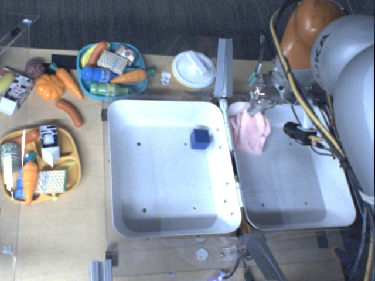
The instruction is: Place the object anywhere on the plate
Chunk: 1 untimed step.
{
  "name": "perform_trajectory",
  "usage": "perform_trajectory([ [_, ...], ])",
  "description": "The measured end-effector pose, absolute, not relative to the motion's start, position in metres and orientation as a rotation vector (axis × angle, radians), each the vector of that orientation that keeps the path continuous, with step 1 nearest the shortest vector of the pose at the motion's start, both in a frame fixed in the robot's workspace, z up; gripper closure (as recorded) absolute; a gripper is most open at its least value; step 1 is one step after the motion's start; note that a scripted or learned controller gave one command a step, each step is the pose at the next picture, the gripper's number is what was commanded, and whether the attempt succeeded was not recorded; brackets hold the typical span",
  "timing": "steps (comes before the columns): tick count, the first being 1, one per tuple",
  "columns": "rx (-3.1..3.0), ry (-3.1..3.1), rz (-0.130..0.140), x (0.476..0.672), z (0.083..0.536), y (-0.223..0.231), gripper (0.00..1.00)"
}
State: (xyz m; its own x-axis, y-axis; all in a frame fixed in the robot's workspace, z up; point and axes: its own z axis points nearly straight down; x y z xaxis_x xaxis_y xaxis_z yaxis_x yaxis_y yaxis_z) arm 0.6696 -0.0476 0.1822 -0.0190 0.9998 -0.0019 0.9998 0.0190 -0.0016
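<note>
Pink cloth point(251, 132) hangs lengthwise (downward) from end effector point(258, 102).

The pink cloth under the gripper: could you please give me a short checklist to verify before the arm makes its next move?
1. Gripper is over the pink cloth: ok.
2. Cloth seen between the fingers: cannot tell.
3. Cloth fully inside the right bin: not ok, it lies at the upper left corner, against the wall shared with the left bin.
4. Plate to place on identified: cannot tell.
5. Blue cube apart from the cloth, in the left bin: ok.
</note>
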Motion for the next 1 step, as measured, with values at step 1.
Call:
perform_trajectory([
  [1, 2.188, 2.253, 0.0, 0.6714, 0.223, -0.0465, 1.0],
])
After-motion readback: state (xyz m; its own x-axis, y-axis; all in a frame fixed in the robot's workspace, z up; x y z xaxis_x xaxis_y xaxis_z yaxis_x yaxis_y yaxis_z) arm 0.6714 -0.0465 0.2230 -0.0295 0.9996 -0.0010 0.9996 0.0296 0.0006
